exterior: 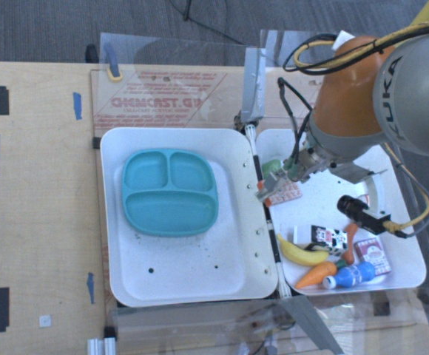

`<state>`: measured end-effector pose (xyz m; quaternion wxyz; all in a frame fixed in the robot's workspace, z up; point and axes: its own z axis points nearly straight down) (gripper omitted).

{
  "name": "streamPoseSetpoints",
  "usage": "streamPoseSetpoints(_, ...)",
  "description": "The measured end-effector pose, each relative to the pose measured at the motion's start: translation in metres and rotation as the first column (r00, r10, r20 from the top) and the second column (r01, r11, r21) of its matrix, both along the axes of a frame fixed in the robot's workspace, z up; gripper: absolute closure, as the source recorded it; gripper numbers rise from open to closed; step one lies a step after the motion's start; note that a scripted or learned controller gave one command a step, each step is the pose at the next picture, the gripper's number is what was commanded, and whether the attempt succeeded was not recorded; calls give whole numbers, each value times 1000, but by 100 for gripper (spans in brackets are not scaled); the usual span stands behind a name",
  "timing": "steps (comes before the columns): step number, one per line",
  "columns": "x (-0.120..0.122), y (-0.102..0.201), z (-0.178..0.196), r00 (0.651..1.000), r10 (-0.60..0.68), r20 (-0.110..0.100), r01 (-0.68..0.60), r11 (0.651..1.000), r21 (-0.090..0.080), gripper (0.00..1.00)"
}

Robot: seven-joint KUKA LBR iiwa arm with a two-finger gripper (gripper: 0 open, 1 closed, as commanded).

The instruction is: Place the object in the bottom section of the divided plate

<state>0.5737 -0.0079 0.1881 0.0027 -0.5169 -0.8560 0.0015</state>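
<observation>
Observation from the remote station, overhead camera.

1. The arm reaches in from the view's right and bends down over the right bin. The gripper sits low at that bin's left side, close to the wall it shares with the left bin.

2. Gripper state: I cannot tell whether it is open or closed, and I cannot confirm that it grips anything.

3. Directly at the gripper lie a green item and a red-and-white packet, the packet just on the near side of the green item. I cannot tell whether the gripper touches either one.

4. The other loose objects are grouped at the near end of the right bin: a banana, a carrot, a blue bottle, a black-and-white box, a red carton and a thin red piece. Banana, carrot and bottle lie close together.

5. The teal plate lies flat in the far half of the left bin. It has two small sections on the far side and one wide bottom section on the near side.

6. Task status: every candidate object is in the right bin, well apart from the plate. I cannot tell which one is the target.
</observation>
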Motion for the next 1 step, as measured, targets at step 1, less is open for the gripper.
streamPoseSetpoints(1,-29,85,57,954,301,6,-301,954,-1,100)
